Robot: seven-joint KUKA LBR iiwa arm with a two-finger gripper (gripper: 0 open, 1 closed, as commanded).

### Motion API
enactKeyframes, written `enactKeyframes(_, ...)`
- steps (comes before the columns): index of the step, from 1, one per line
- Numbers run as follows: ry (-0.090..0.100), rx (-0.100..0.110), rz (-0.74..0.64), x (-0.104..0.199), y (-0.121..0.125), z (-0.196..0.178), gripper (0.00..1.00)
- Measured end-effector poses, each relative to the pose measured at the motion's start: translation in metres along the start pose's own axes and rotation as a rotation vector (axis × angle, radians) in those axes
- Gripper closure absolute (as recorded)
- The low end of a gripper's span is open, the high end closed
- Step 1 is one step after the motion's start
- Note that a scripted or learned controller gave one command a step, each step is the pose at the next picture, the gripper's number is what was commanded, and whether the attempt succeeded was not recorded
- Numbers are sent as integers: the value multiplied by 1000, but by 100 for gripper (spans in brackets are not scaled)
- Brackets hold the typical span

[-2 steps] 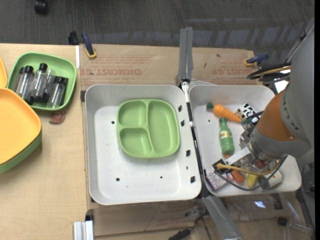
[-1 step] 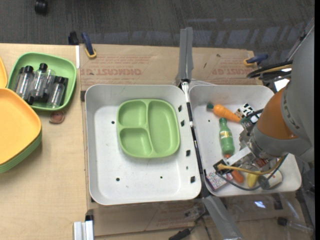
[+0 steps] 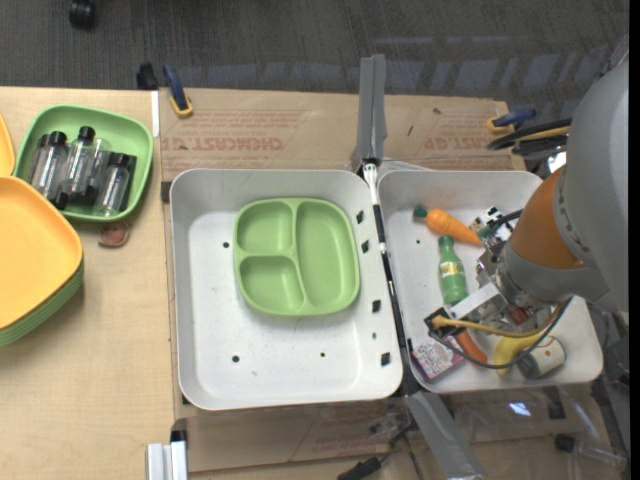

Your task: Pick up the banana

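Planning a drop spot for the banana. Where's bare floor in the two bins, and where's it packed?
Left bin: bare white strips ring the green divided plate, widest along the near edge and left wall. Right bin: a bare patch left of the green bottle and carrot. Its near half is crowded: banana, small packet, gripper.

The banana [image 3: 492, 326] is yellow, thin and a little curved. It lies almost flat in the right bin [image 3: 590, 353], near the front wall, with its length going from left to right. Its right part is thicker and bends downward. The arm above covers part of it, so its full shape cannot be seen.
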State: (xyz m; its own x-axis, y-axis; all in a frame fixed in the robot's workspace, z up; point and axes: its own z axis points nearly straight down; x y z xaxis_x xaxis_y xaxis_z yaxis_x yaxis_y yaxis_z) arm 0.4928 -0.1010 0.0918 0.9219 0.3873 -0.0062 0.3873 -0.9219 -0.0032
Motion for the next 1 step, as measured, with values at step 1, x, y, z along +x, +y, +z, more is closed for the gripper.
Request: enactKeyframes(1,1,0,177,-13,36,-6,100)
